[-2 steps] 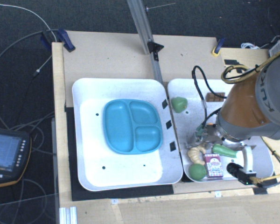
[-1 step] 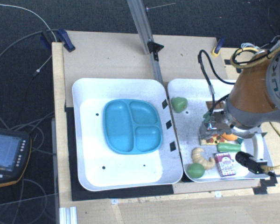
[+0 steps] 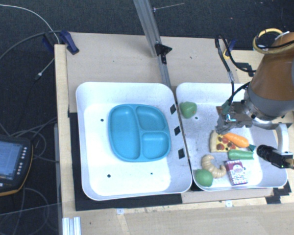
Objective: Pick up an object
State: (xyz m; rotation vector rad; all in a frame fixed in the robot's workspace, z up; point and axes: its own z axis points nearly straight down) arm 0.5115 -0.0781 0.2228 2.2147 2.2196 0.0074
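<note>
Basically, the gripper (image 3: 224, 125) sat low in the right bin (image 3: 201, 94), just above the yellow pizza-slice toy (image 3: 217, 142) and the orange carrot (image 3: 235, 140), and I couldn't tell whether the claw was apart or together; too dark and small. Nothing visibly sat between its tips, so I'd judge no pick was made yet. Candidates were crowded at the bin's near side: carrot touching the pizza slice, green cucumber-like piece (image 3: 240, 154) just beside them, beige ridged croissant-like toy (image 3: 214, 164), maroon packet (image 3: 236, 173), green round fruit (image 3: 204, 177). Another green fruit (image 3: 188, 109) lay apart near the divider. Likely risks: closing on the carrot/pizza overlap could grab two items or squeeze the rounded carrot out sideways; the flat slice could be hard to get under; a descent off-centre could shove the cluster toward the bin wall. Left bin (image 3: 88, 131) held a blue divided plate (image 3: 139, 131), well away. The packet had light printing, unreadable; no other labels legible.
</note>
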